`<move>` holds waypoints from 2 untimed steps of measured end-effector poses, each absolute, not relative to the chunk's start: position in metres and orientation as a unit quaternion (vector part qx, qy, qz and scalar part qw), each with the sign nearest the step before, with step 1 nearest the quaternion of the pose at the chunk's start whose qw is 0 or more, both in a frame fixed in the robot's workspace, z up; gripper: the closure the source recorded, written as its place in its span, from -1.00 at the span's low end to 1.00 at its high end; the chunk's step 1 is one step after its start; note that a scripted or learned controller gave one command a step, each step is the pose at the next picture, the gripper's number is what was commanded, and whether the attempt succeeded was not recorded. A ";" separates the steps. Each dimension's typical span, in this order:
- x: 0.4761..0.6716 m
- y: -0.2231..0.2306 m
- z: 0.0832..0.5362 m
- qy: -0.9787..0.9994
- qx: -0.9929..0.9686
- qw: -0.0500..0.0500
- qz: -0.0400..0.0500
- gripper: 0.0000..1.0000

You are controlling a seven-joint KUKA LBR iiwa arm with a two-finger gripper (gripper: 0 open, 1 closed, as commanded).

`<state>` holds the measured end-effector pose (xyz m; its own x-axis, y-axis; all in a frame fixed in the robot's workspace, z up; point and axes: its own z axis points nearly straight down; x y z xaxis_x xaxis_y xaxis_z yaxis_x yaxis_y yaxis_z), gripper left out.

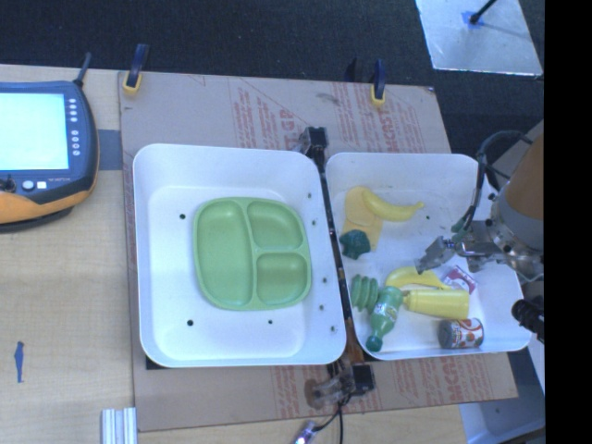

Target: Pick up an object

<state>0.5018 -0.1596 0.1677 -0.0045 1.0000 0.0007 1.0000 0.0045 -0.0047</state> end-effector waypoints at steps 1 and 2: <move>0.489 -0.112 0.093 -0.708 -0.706 -0.003 0.001 -1.00; 0.563 -0.096 0.096 -0.708 -0.706 0.001 0.001 -1.00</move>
<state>0.5628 -0.0964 0.0962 -0.0031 1.0000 0.0011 1.0000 0.0031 -0.0029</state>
